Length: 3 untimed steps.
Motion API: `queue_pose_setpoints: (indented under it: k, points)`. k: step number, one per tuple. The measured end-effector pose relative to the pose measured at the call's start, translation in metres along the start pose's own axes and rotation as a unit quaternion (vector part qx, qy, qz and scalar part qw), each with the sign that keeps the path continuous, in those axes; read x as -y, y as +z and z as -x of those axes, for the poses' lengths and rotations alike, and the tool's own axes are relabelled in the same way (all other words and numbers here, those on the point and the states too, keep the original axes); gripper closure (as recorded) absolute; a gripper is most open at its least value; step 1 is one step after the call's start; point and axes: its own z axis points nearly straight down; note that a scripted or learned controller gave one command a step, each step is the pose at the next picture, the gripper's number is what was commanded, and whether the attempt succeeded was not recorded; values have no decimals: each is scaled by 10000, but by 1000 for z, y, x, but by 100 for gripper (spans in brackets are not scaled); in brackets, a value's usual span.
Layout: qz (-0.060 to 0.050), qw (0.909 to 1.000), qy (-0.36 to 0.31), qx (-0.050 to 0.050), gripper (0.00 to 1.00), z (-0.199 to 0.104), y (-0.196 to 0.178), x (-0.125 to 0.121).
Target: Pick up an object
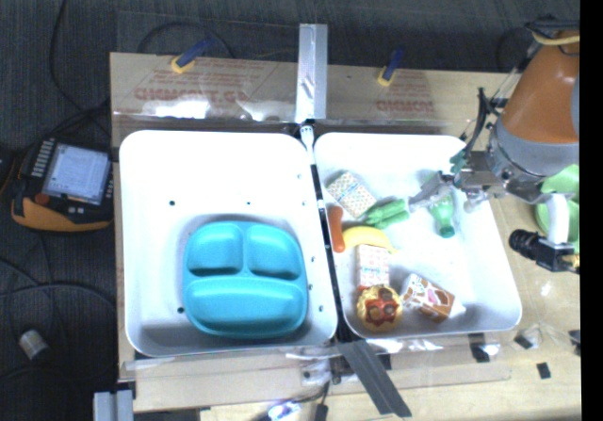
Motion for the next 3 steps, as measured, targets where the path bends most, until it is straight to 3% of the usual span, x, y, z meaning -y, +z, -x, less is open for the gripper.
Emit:
queue_pose_setpoints:
  k: [1, 2, 3]
  points:
    - [34, 10000, -79, -29, 0, 54, 119, -25]
    - [16, 10000, -78, -25, 100, 54, 111, -24]
    - [-2, 9938, 1113, 13, 100, 15, 31, -44]
